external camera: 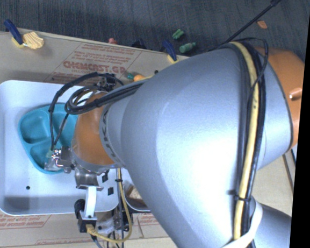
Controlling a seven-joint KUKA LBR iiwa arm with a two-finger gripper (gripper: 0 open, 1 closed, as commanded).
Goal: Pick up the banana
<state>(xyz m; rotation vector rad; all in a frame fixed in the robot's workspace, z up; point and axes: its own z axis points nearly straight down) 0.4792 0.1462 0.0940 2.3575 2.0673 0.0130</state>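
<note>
step: approach. You're over the left bin [5, 134], with no grasp to see.
gripper [59, 160]: low over the right edge of the teal dish [36, 129], mostly tucked under the wrist. Can't tell whether it's wide or narrow.
teal dish: middle of the left bin, shallow. Not your target, so keep off its rim.
banana: can't place it for certain. A small yellow-orange tip [140, 77] pokes out just past the left bin's far right corner, tight against the arm [196, 140]. Probably it. The rest is hidden, and I can't tell if it lies in the other bin or on the bench [85, 55].
move: if that tip is the banana, you're over the wrong spot. Lift clear of the dish and shift toward the far right corner before descending.
grasp: open wide first, come straight down, close across the short axis at mid-body.
risk: the curved skin will likely roll or slip, and a bin wall may be close. Lift slowly and verify the hold.
</note>
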